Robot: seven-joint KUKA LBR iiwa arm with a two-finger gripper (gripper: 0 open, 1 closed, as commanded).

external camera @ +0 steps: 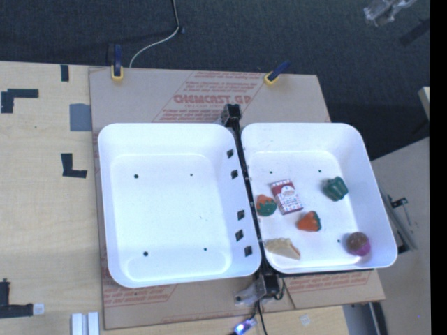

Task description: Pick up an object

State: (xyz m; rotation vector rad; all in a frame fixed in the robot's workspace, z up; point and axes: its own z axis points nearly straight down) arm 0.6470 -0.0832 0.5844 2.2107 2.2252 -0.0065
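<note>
The right bin (363,159) holds several small objects. A red and white box (286,196) lies near its middle, with an orange and green piece (265,205) just left of it. An orange-red piece (308,221) sits below the box, and a green piece (335,188) lies toward the right wall. At the front right corner rests a purple-brown ball (358,243), and a tan wedge (281,248) lies by the front wall. My gripper (397,0) hangs blurred at the top right, over the dark floor and well away from both bins.
The left bin (112,187) stands beside the right one, joined along a black-clipped seam (241,194). Both rest on a cardboard sheet (202,96) held by clamps at the back. A cable (167,19) runs across the dark floor behind.
</note>
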